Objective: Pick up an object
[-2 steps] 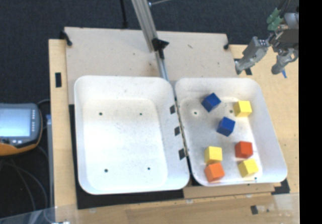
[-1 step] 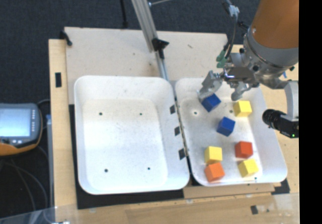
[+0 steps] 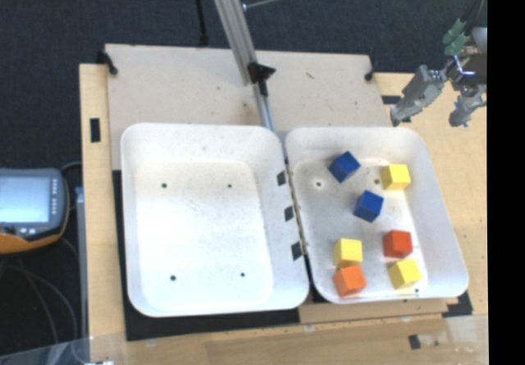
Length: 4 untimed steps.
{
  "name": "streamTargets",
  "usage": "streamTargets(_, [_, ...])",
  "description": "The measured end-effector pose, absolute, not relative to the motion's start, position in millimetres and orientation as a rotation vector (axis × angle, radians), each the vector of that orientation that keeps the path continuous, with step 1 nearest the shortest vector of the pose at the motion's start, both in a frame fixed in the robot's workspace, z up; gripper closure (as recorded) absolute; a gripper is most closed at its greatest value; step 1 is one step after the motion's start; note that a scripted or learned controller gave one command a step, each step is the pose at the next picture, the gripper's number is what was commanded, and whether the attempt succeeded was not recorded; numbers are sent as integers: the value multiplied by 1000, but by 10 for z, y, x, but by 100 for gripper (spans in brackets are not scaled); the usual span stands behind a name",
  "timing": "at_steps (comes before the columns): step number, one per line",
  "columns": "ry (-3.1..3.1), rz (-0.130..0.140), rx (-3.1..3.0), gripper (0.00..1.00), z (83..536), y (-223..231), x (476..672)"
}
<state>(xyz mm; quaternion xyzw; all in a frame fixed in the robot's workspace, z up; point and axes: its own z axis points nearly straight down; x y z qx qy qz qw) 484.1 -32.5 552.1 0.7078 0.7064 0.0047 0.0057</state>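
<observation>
So the grey two-finger claw (image 3: pixel 436 105) is hanging out at the upper right, above the bench just past the top right corner of the right-hand shallow white bin (image 3: pixel 435 191). Its fingers are spread apart and nothing is sitting between them.

All the cubes are lying in that right bin: a blue cube (image 3: pixel 344 166) near the top, a yellow cube (image 3: pixel 395 176) just to its right, a second blue cube (image 3: pixel 369 206) in the middle, a red cube (image 3: pixel 398 243) below that, another yellow cube (image 3: pixel 348 252) to its left, an orange cube (image 3: pixel 349 280) right under that one, and a third yellow cube (image 3: pixel 404 273) at the bottom right.

The left-hand shallow white bin (image 3: pixel 135 216) is sitting right alongside, edges touching.
</observation>
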Motion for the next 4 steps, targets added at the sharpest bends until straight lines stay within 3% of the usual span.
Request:
streamTargets(1, [2218, 11, 2209, 100, 5595, -319, 4857])
streamTargets(2, [2222, 10, 2207, 0, 5589, -317, 4857])
streamTargets(3, [2222, -10, 2226, 0, 4441, -416, 5251])
streamTargets(4, [2210, 12, 2218, 0, 5525, -637, 4977])
